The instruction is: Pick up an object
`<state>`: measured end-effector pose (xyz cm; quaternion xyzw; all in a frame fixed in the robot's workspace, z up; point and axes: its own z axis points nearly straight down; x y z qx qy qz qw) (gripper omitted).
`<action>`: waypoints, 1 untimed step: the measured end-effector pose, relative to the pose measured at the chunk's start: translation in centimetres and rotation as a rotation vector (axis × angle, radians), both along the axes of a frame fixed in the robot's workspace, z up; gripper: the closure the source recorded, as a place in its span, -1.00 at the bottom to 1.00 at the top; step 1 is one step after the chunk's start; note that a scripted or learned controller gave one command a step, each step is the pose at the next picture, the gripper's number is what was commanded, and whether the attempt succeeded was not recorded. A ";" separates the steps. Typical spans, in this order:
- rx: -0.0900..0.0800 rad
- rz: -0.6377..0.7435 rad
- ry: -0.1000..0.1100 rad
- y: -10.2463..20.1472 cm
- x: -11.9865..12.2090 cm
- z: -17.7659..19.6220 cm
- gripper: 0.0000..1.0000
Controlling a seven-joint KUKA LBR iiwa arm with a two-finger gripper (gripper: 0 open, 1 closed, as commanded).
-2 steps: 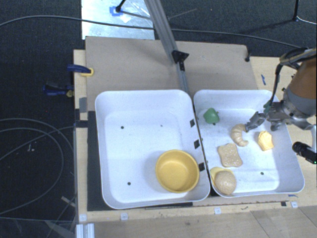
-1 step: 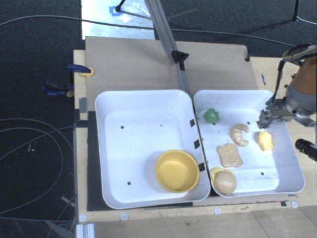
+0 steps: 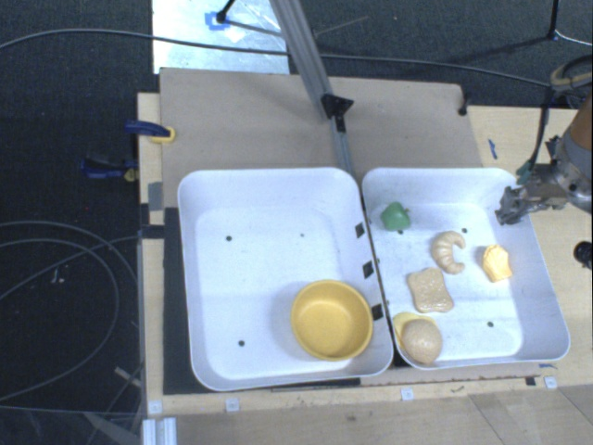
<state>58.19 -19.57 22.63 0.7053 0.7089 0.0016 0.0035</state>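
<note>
From above, your gripper (image 3: 512, 204) sits at the right bin's (image 3: 547, 341) far right rim, beside the food, likely staged for a descent; you cannot tell its state. Candidates lie there: green pepper (image 3: 396, 216), croissant (image 3: 450, 250), cheese wedge (image 3: 497, 263), toast (image 3: 430, 289), a round bun (image 3: 422, 340). The left bin (image 3: 213, 248) holds a yellow bowl (image 3: 331, 319). The brown worktop (image 3: 241, 119) stands on dark carpet strewn with cables.

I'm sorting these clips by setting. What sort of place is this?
Probably a robotics lab bench, not a kitchen. Two white bins sit on a board held by clamps, loose cables trail over dark carpet, and the food is toy-like: a croissant and a green pepper.
</note>
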 end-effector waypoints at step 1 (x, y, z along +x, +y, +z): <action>0.001 0.001 0.003 0.0 0.1 2.2 1.00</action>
